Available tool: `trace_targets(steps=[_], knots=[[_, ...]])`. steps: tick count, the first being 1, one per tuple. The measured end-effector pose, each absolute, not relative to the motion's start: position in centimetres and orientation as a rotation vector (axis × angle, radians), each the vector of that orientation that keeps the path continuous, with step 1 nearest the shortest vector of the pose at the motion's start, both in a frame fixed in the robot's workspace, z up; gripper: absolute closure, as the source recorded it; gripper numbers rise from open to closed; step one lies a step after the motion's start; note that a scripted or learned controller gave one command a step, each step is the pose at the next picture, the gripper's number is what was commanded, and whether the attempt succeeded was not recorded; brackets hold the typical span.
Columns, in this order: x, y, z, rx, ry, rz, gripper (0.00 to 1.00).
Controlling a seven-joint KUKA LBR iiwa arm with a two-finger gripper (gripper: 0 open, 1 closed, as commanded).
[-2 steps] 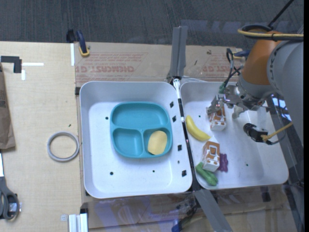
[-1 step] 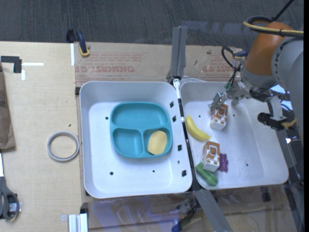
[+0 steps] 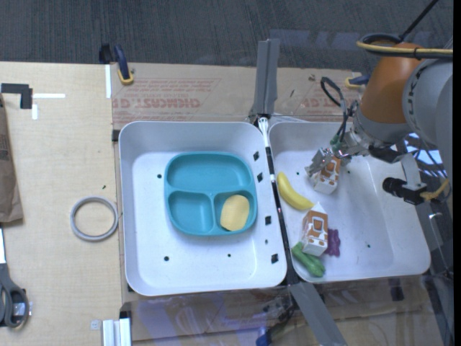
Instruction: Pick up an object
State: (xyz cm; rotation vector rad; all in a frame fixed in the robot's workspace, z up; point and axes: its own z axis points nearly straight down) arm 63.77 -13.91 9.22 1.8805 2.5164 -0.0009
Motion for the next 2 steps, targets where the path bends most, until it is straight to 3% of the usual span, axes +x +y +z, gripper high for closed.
trace_targets(steps=[1,2], knots=[[62.0,-18.9,15.1,1.760,2.598,0.000,0.00],[61.0,-14.2,11.3,2.178,2.267,-0.002,0.00]])
